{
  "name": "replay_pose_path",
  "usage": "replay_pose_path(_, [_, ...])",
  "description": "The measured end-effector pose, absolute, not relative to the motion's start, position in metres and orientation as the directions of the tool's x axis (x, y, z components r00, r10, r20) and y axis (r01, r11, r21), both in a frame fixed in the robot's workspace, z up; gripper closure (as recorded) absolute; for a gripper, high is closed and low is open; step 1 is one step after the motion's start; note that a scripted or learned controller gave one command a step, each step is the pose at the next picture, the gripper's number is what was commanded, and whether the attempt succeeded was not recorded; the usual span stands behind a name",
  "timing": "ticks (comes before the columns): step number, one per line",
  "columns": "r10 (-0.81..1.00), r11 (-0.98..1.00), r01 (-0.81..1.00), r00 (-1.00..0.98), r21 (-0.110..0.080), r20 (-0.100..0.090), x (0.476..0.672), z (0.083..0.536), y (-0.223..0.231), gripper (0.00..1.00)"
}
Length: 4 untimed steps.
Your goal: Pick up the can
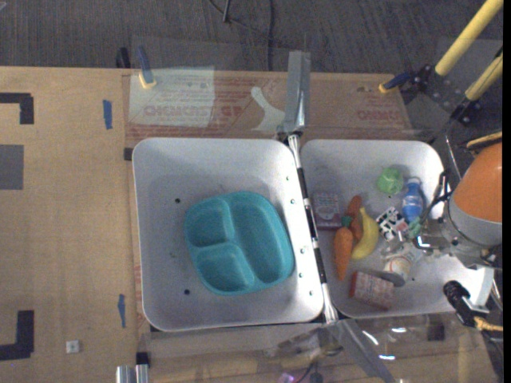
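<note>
So I'm looking down at the bench, light wood with some blue tape bits, and the two white bins sitting side by side on it. Left bin just has a teal divided plate with three compartments, lying a bit skewed near the middle. Right bin is where all the clutter is. The arm comes in from the right, orange band and grey wrist hanging over that bin's right edge, and the end effector is down in the pile; honestly I can't tell if it's open or closed from here. The can, I think, is the silvery round thing just below it, right above a brown box. Nearby: a carrot, banana, blue bottle, green cup.
</note>
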State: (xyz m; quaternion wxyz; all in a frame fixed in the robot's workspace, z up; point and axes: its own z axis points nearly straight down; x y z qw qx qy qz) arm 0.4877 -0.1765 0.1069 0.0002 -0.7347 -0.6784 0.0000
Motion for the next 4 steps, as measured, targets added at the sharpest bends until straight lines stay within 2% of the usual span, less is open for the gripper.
replay_pose_path(1, [0.999, 0.044, 0.999, -0.044, 0.004, 0.001, 0.486, 0.088, -0.186, 0.00])
replay_pose_path(2, [0.999, 0.038, 0.999, -0.037, 0.012, -0.007, 0.487, 0.099, -0.190, 1.00])
replay_pose_path(3, [0.999, 0.037, 0.999, -0.037, 0.012, -0.007, 0.487, 0.099, -0.190, 0.00])
replay_pose_path(4, [0.999, 0.034, 0.999, -0.034, 0.015, -0.008, 0.487, 0.109, -0.192, 1.00])
